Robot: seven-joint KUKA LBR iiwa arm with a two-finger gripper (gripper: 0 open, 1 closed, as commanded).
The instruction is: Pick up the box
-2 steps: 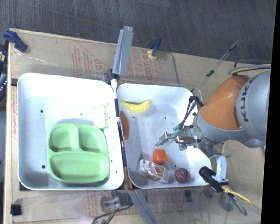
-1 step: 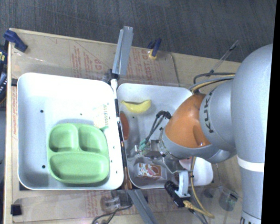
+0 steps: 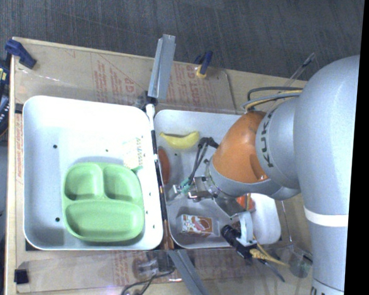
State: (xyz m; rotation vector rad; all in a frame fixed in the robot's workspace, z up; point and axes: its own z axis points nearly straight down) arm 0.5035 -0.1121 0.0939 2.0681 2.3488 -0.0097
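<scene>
The box (image 3: 197, 224) is a small brown carton with a printed face, lying flat near the front wall of the right bin (image 3: 193, 118). My gripper (image 3: 192, 188) hangs from the orange-banded wrist over the middle of that bin, just behind the box and apart from it. Nothing shows between the gripper and the box. The wrist hides the bin floor to the right of the gripper.
A yellow banana (image 3: 179, 139) lies at the right bin's back. A red-brown item (image 3: 163, 164) rests along its left wall, and a white object (image 3: 266, 224) sits at the right front. The left bin (image 3: 38, 165) bears a green divided plate (image 3: 103, 202) and a pale packet (image 3: 134, 151).
</scene>
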